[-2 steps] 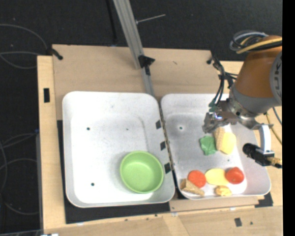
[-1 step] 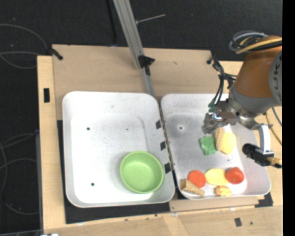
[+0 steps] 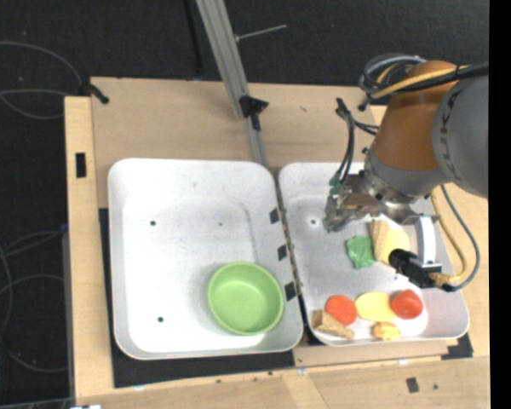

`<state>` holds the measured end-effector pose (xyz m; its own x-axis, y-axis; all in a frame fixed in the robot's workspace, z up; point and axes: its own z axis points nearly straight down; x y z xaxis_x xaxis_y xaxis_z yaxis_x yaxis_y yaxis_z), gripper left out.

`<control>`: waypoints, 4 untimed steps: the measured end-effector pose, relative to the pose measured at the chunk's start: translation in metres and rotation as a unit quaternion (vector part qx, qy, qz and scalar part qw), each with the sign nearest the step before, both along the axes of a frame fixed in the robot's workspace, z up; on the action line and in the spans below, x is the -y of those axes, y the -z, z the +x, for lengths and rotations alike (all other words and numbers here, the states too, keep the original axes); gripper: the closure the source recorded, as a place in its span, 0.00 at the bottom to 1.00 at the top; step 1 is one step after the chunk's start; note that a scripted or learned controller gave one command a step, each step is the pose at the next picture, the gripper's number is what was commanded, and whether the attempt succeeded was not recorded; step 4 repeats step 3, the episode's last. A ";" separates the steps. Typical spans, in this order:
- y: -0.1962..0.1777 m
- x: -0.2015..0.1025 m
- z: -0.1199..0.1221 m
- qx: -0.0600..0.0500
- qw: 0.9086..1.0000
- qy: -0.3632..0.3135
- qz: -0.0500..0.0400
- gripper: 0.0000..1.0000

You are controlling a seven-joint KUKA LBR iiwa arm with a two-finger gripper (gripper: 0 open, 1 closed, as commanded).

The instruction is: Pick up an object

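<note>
From the fixed overhead camera, the end effector (image 3: 335, 218) hangs low over the far part of the right-hand white shallow bin (image 3: 311, 186), apparently to reach the toys gathered along that bin's near edge. Whether it is released or clenched I cannot tell; the dark tip blurs together. Candidates to pick lie close: a small green crumpled piece (image 3: 358, 251) just beside it, an orange-red round toy (image 3: 341, 308), a yellow oval toy (image 3: 376, 305). A green plastic bowl (image 3: 245, 297) sits in the left-hand white bin (image 3: 153, 194). The grey-and-orange arm (image 3: 417, 126) hides the right bin's far right corner.
</note>
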<state>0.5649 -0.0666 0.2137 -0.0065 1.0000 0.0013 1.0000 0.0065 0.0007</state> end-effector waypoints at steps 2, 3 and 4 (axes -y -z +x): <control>-0.024 -0.100 0.003 0.001 1.000 -0.001 0.000 1.00; -0.025 -0.147 -0.014 -0.001 1.000 -0.001 0.000 1.00; -0.025 -0.147 -0.014 -0.001 1.000 -0.001 0.000 1.00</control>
